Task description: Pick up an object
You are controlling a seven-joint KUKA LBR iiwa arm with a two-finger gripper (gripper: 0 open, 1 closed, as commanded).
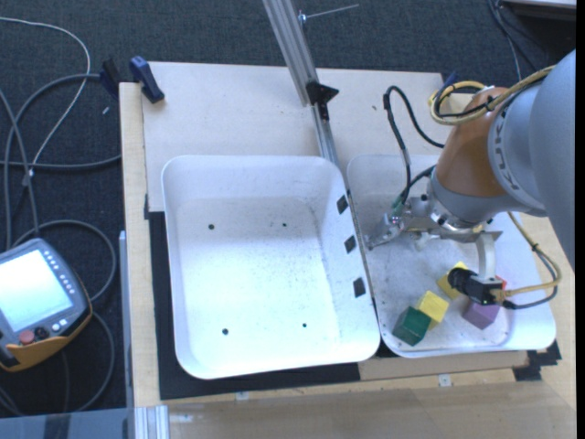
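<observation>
My gripper (391,230) reaches into the upper left part of the right bin (395,277), close to the wall shared with the left bin. Nothing shows in its grasp. Near the bin's front edge lie a yellow block (432,305), a green block (411,326) and a purple block (482,315). They sit below and to the right of the gripper, well apart from it. The grey arm with its orange band (466,158) hides the upper right part of the bin.
The left bin (174,186) stands beside the right one on the pale bench. A slanted aluminium bar (291,39) runs down toward the gap between the bins. A teach pendant (37,300) lies on the floor at the left.
</observation>
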